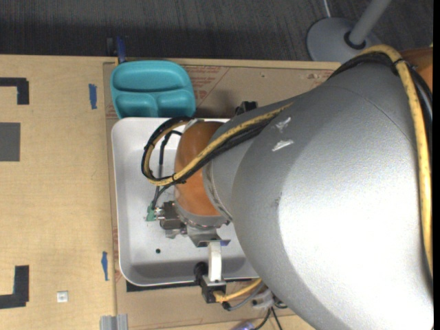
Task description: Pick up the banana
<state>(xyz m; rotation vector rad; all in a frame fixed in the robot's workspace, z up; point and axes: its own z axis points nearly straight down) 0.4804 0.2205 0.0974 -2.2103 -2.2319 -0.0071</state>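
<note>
The tool is hanging low inside the white bin, its metal wrist block and small fittings showing just under the orange band of the arm. From above, the body of the arm is covering whatever sits at the tip, so whether the tool is apart, together or clamped on anything cannot be told here. It seems to be pointing straight down at the bin floor, which is how a top-down pick would be set up, though the slant of the camera makes that only a fair guess.

A bundle of black and yellow cables is looping out from the wrist toward the left side of the bin, slack enough to let the wrist turn. The bare floor of the bin to the left of the tool is showing white, with one small dark speck near the lower edge.

The banana is not somewhere I can place: if it is lying in this bin, it is probably beneath the arm, which is hiding most of the bin's middle and right.

Beyond the bin's far edge, a teal moulded tray is resting on the bench, touching or just beside the rim. The bench is brown, marked with black and blue tape.
</note>
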